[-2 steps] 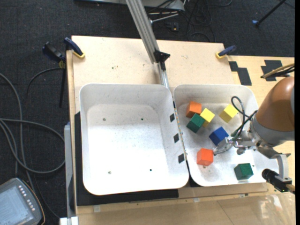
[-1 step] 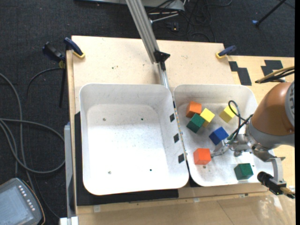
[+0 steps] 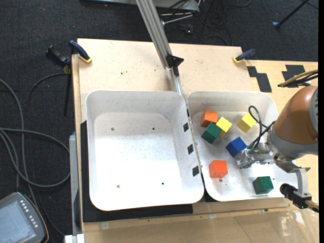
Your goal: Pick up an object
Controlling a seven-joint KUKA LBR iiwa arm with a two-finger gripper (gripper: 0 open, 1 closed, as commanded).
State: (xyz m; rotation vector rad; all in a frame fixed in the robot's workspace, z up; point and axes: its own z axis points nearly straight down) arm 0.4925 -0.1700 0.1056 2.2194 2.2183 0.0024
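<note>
I have the gripper (image 3: 246,159) low in the right bin (image 3: 268,104), just right of the blue cube (image 3: 236,146), though I cannot tell how its jaws stand, so I would centre squarely over that cube before descending, clear of the orange cube (image 3: 218,168).

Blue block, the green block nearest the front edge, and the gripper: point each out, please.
blue block (image 3: 236,146), camera view, top face.
green block (image 3: 262,185), camera view, top face, front right of the right bin.
gripper (image 3: 246,160), camera view, metal tip just beside the blue block.
</note>
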